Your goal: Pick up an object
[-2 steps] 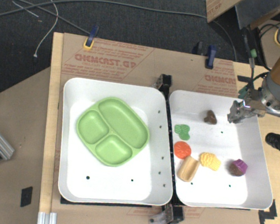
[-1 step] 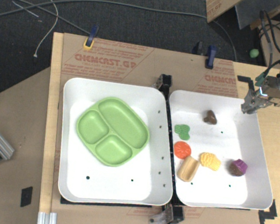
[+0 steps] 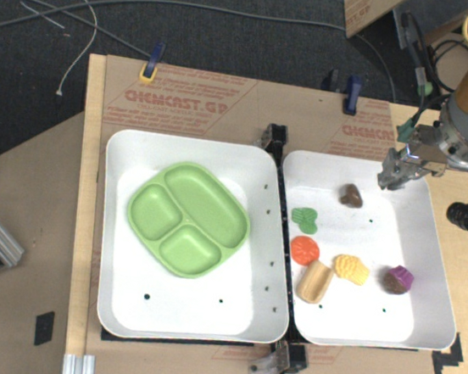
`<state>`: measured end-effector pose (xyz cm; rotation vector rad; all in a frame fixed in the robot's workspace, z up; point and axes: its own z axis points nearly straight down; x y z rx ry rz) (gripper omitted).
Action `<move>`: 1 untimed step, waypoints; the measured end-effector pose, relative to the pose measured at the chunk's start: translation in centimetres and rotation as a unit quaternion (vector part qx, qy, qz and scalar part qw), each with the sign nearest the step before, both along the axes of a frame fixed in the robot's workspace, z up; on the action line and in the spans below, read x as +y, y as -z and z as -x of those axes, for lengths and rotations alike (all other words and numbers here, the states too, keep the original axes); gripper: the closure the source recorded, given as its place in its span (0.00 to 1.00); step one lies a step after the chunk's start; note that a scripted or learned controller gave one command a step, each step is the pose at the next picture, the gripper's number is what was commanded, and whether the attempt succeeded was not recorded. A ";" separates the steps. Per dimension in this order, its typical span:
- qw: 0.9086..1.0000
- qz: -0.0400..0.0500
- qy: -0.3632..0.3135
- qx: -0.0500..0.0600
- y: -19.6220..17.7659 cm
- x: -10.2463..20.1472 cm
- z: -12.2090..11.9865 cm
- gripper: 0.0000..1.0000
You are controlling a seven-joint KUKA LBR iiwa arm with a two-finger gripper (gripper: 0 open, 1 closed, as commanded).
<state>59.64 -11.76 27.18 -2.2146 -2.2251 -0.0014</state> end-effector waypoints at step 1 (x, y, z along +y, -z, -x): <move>1.000 0.000 0.001 0.001 0.5 4.4 1.2 1.00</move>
